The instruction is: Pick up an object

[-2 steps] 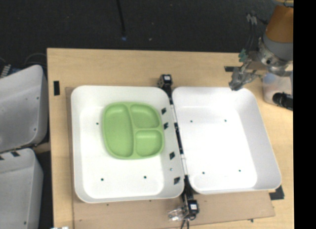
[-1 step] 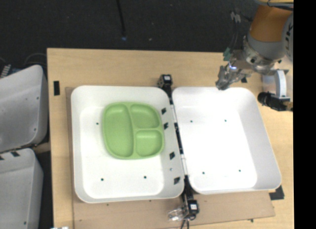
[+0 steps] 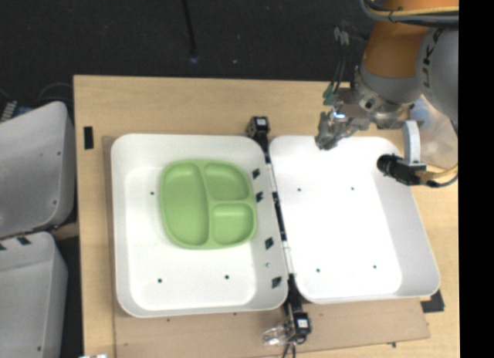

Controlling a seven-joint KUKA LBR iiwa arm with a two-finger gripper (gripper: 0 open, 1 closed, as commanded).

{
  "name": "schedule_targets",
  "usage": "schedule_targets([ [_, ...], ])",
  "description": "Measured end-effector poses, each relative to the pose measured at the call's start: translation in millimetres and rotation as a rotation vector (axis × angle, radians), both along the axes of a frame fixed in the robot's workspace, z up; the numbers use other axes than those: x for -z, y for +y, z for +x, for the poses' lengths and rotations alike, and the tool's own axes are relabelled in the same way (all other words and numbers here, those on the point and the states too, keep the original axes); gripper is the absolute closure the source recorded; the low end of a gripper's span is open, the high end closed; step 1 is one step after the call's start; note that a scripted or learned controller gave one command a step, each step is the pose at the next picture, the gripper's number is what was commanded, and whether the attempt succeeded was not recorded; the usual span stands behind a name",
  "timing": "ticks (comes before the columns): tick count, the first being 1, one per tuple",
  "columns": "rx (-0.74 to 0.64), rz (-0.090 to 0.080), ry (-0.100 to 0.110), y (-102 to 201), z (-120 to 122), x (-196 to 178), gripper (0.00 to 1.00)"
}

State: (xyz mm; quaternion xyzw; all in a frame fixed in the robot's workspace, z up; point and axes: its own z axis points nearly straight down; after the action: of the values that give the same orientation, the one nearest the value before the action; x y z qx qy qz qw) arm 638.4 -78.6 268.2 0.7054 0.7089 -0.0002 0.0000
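A green divided plate (image 3: 207, 204) is seen lying flat in the left bin (image 3: 131, 271). The end effector (image 3: 329, 134) is held over the right bin's (image 3: 401, 264) far rim; its opening cannot be told.

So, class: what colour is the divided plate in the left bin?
Light green plate, seen in the camera view.

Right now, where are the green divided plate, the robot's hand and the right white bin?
Green divided plate (image 3: 207, 204): camera view, centre ridge.
Hand (image 3: 327, 139): camera view, fingertips.
Right white bin (image 3: 347, 225): camera view, bare floor.
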Motion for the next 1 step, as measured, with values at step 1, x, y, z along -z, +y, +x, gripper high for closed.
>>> schedule_targets([
  [1, -0.001, 0.001, 0.0, 55.5, -9.4, 12.8, 1.0],
])
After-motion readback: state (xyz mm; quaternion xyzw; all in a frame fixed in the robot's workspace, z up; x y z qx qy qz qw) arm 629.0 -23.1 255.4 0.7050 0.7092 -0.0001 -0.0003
